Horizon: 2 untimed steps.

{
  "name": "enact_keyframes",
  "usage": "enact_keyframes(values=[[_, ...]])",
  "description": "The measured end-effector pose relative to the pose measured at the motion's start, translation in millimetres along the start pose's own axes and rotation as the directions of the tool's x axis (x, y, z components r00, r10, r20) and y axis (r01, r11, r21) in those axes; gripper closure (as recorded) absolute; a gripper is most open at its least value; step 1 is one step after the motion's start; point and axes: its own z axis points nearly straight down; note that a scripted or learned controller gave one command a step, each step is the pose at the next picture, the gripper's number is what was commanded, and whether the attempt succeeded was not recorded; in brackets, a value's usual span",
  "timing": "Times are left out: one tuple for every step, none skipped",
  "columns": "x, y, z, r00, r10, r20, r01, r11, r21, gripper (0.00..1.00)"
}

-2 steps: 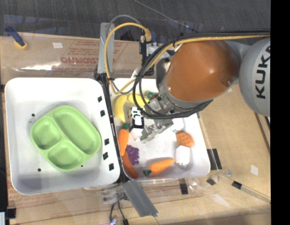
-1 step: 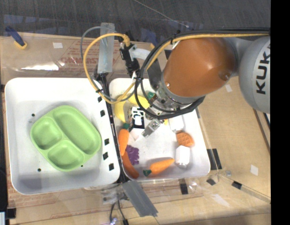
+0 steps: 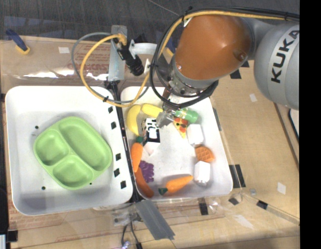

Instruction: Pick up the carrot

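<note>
Two carrots (image 3: pixel 177 183) in the right bin (image 3: pixel 222 178), one green plate (image 3: pixel 72 152) left; pincer (image 3: pixel 165 117) state cannot be told.

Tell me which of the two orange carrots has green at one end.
The carrot lying along the right bin's near wall; its left tip is green. The other carrot, by the bin's left wall, is plain orange.

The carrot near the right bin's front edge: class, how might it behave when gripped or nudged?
The carrot looks like rigid moulded plastic, so probably stiff and light. Its rounded, tapering body may roll or pivot if pushed. The smooth surface could slip between narrow fingers.
</note>
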Motion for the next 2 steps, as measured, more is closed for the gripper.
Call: enact_keyframes(values=[[-111.5,-16.9,24.4,0.994,-0.112,0.006,0.112,0.994,-0.003,1.0],[-21.6,47.8,25.2,1.0,0.008,0.0,-0.008,1.0,-0.004,1.0]])
